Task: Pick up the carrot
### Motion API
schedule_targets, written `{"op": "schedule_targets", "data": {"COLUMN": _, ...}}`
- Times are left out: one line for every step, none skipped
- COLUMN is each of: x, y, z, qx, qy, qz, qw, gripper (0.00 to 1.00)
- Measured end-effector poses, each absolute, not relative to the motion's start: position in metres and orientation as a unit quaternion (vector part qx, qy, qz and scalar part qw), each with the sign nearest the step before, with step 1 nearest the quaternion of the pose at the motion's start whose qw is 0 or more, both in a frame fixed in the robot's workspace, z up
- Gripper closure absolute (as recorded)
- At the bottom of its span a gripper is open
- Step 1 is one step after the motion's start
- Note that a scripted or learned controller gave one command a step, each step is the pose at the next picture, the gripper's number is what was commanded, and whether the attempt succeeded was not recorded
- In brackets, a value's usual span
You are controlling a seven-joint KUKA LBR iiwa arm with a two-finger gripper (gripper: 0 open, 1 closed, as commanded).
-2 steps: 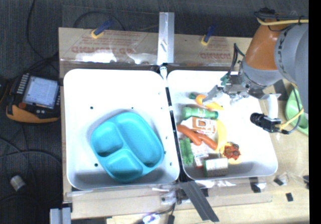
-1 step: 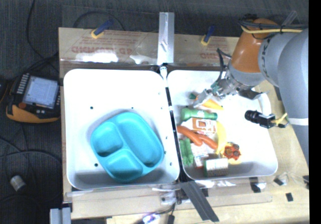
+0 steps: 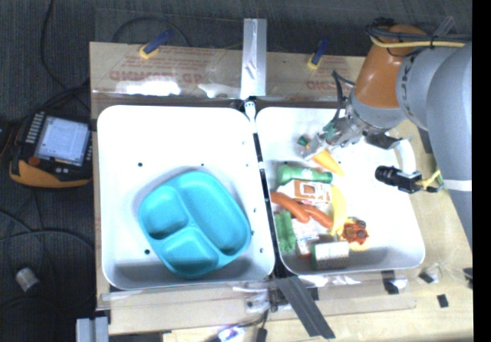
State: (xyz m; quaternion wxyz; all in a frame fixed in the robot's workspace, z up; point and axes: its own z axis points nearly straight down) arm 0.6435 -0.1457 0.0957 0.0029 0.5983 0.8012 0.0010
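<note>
The carrot (image 3: 298,208) is a long orange piece lying slantwise in the right bin (image 3: 399,218), left of centre, among other toy foods. My gripper (image 3: 316,140) hangs over the far part of that bin, up and to the right of the carrot and well apart from it. The grey arm with its orange band (image 3: 381,76) comes in from the right behind it. A small yellow-orange wedge (image 3: 328,162) lies just below the gripper.
Around the carrot lie a green piece (image 3: 304,175), a printed packet (image 3: 311,191), a yellow banana (image 3: 338,205), a small red-brown item (image 3: 356,231) and a can (image 3: 331,253). The left bin (image 3: 123,141) holds a blue divided plate (image 3: 195,222).
</note>
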Motion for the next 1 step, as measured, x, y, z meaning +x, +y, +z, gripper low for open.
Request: {"op": "schedule_targets", "data": {"x": 0.6260, "y": -0.0641, "z": 0.1799, "qx": 0.648, "qy": 0.762, "qz": -0.0017, "qw": -0.002, "gripper": 1.00}}
